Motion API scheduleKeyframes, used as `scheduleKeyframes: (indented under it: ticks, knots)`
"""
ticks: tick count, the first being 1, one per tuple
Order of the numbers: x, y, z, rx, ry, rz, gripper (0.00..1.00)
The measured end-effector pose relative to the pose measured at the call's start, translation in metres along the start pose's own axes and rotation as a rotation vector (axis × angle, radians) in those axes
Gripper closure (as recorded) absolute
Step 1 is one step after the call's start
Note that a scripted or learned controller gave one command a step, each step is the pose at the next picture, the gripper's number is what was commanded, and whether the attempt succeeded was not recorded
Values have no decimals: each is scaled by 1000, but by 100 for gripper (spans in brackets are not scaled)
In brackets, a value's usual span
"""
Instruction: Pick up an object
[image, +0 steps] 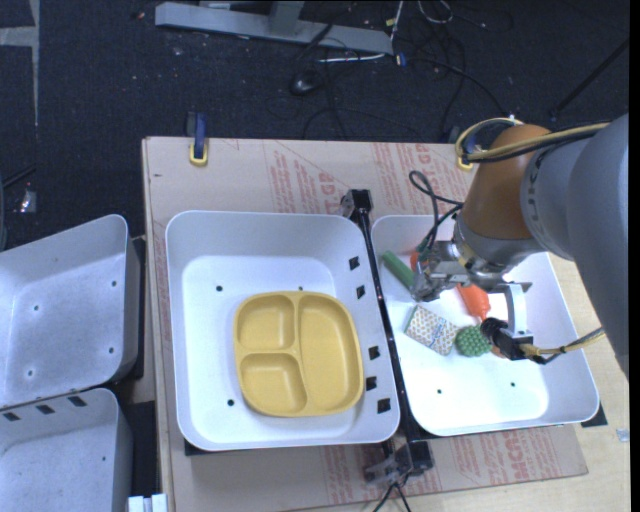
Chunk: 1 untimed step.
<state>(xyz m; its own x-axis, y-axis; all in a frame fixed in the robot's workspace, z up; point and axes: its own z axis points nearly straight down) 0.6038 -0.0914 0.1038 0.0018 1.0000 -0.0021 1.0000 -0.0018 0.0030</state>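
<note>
The gripper (450, 280) hangs low in the right bin (520, 400), finger state indeterminate. The orange piece (474, 299) lies just right of it — long axis running toward lower right.

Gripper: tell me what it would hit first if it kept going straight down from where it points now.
Likely the orange object, which lies just under the gripper in the right bin. The green stick and patterned block sit close beside that line. Depth is hard to judge from this slanted view.
</note>
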Motion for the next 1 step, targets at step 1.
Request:
scheduleKeyframes:
  ticks: [1]
  knots:
    - [-5, -5, -60, -3, 1, 0, 100]
